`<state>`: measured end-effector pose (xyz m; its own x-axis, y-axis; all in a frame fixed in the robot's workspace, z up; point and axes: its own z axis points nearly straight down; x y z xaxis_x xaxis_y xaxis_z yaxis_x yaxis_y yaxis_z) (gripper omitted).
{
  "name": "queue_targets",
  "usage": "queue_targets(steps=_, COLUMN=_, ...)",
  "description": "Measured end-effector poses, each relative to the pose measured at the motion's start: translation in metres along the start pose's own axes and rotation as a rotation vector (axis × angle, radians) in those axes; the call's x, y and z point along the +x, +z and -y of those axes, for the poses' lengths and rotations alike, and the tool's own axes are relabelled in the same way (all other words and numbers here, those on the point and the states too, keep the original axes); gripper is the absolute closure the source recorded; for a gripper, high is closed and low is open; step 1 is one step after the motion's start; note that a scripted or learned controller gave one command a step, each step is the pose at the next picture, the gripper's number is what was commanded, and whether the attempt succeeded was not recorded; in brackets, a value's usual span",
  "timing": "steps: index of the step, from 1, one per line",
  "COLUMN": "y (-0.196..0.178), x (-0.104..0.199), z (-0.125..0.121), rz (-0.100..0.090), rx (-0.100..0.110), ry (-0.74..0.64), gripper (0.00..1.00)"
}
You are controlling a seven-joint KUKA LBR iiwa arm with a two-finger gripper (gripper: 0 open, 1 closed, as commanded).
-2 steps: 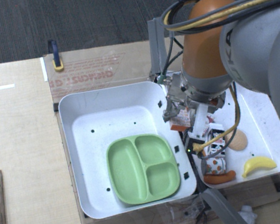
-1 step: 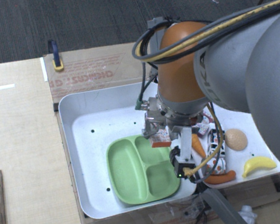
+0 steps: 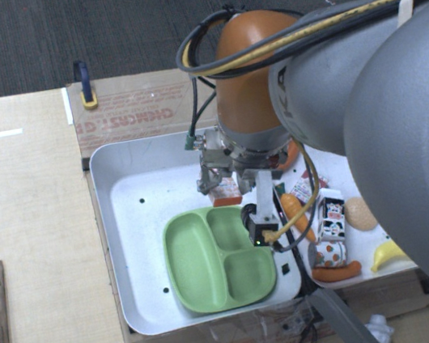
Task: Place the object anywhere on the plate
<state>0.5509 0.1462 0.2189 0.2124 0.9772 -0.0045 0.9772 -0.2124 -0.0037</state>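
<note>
Nearest, a red sausage (image 3: 337, 272) and a yellow banana (image 3: 385, 255) lie in the right bin (image 3: 332, 174). The green plate (image 3: 207, 266) sits in the left bin (image 3: 125, 223). At the plate's far rim, a small red-white object (image 3: 226, 200) is just under the gripper (image 3: 218, 184). I cannot tell whether the gripper is clenched or released.

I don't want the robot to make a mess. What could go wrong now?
1. The gripper hangs right at the green plate's edge, so a drop might land on the rim or miss.
2. It might bump the plate and shove it.
3. The carrot, sausage and banana lie crowded in the other bin, so the arm might knock one.
</note>
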Motion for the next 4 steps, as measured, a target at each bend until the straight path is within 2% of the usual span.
queue_targets(steps=1, y=0.020, x=0.032, z=0.049, rz=0.000, rx=0.002, ry=-0.221, gripper=1.00)
queue_targets(steps=2, y=0.020, x=0.032, z=0.049, rz=0.000, rx=0.002, ry=-0.221, gripper=0.00)
queue_targets(steps=3, y=0.031, x=0.020, z=0.056, rz=0.000, rx=0.002, ry=-0.199, gripper=0.00)
queue_targets(steps=4, y=-0.009, x=0.046, z=0.036, rz=0.000, rx=-0.001, ry=-0.090, gripper=0.00)
